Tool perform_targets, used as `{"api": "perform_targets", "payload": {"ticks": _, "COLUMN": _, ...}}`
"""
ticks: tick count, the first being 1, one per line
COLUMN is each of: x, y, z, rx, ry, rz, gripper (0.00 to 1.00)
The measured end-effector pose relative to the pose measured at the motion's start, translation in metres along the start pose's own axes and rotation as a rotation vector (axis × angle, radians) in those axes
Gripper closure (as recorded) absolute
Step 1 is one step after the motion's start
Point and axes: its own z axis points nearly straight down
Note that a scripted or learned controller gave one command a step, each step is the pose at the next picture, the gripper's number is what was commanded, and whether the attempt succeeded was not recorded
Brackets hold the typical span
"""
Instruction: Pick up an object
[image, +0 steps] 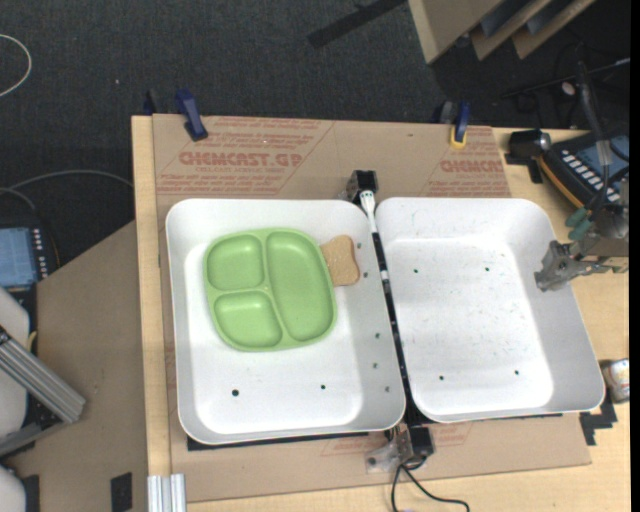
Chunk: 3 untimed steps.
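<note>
We cannot tell the end effector (556, 268) opening at the right bin (480, 400) edge; we should cross to the tan slice (342, 260) beside the green plate (268, 290).

The green divided plate (268, 290) looks like smooth plastic with a soft sheen. Beside it, the tan slice (342, 260) has a rough, matt, porous surface. Both white bins (200, 400) (560, 380) appear as smooth, faintly glossy plastic, the right one speckled. The table (250, 150) shows matt brown cardboard-like sheeting with red print. The end effector (556, 268) looks dull grey metal.
</note>
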Motion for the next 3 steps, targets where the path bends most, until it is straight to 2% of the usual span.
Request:
{"api": "perform_targets", "payload": {"ticks": 1, "x": -0.052, "y": 0.017, "z": -0.112, "rx": -0.024, "ry": -0.010, "rz": 0.004, "gripper": 1.00}}
{"api": "perform_targets", "payload": {"ticks": 2, "x": -0.017, "y": 0.000, "z": -0.027, "rx": 0.000, "ry": 0.000, "rz": -0.002, "gripper": 1.00}}
{"api": "perform_targets", "payload": {"ticks": 3, "x": -0.066, "y": 0.019, "z": -0.082, "rx": -0.018, "ry": -0.008, "rz": 0.003, "gripper": 1.00}}
